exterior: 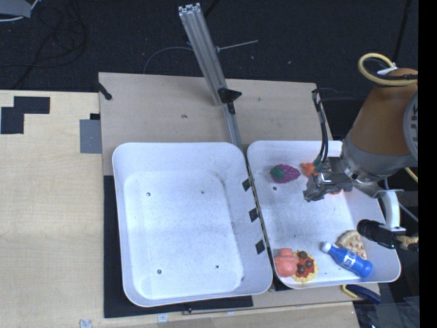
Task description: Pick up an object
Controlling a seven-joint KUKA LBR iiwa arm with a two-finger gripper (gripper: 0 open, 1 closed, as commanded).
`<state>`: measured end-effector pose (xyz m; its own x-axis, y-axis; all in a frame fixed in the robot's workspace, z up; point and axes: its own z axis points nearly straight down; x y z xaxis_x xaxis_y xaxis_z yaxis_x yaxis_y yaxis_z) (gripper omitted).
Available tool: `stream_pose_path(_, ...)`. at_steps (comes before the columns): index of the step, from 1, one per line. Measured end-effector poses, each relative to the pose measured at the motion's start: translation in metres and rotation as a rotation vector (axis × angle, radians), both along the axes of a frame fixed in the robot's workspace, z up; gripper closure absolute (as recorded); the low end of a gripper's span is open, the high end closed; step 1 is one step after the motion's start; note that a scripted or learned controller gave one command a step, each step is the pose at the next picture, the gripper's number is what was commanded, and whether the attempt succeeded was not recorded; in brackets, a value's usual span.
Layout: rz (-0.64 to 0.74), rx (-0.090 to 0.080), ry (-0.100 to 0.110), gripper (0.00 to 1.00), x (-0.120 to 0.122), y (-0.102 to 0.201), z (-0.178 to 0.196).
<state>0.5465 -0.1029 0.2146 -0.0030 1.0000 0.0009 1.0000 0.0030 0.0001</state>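
Blue bottle (348,260) (label unreadable), right bin (300,214) front-right corner; red-yellow toy (295,264) front edge; purple fruit (285,173) rear; gripper (315,187) beside fruit, finger state indiscernible.

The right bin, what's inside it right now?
In the right bin: a purple and green toy, a blue bottle, a waffle-like piece and a red and yellow toy. The gripper hangs over it, covering part of an orange thing.
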Motion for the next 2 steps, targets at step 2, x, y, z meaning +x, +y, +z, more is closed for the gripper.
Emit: stream_pose_path(2,0.0,0.0,0.001,1.0,-0.01,0.096,0.003)
